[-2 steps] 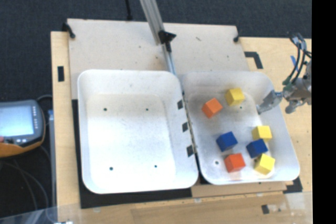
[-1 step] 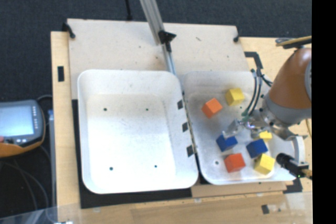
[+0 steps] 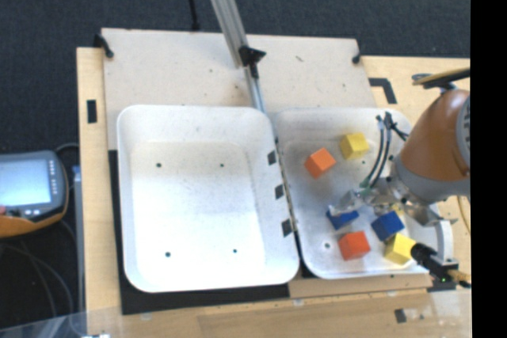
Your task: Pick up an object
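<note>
Six small blocks lie in the right bin [image 3: 317, 265], and the end effector [image 3: 354, 202] is low over the blue block [image 3: 343, 218]; its opening I cannot tell. These blocks look light, stiff and flat-sided, so opposite faces should give a firm hold.

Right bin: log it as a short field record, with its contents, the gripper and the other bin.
right bin: holds six blocks
orange blocks: one at upper left, one at the near edge
yellow blocks: one at the top, one at lower right
blue blocks: one mid-bin, one beside the arm
gripper: low over the mid-bin blue block, grasp unclear
left bin: white
</note>
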### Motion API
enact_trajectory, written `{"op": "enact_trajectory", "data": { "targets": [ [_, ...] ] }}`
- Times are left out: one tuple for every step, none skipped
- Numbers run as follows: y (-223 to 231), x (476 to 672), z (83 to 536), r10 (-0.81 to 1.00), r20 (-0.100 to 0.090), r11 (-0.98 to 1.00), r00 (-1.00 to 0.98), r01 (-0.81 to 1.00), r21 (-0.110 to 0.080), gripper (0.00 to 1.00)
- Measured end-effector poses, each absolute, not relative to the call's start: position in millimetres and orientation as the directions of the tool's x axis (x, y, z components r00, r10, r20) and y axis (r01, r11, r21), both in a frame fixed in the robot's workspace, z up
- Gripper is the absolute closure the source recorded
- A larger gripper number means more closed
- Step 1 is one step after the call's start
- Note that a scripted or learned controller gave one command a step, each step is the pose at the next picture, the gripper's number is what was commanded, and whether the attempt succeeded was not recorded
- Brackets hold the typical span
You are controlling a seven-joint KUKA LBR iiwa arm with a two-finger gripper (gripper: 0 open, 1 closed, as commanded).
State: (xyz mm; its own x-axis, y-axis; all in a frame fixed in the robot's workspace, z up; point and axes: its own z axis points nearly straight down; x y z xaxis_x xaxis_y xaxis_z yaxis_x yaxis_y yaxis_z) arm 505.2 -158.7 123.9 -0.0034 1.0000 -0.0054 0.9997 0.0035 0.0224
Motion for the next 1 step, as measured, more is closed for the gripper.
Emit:
{"op": "enact_trajectory", "data": {
  "targets": [
    [-116.3,484.3,113.4,1.000,0.000,0.005,-0.005,1.000,0.001,0.00]
  ]
}}
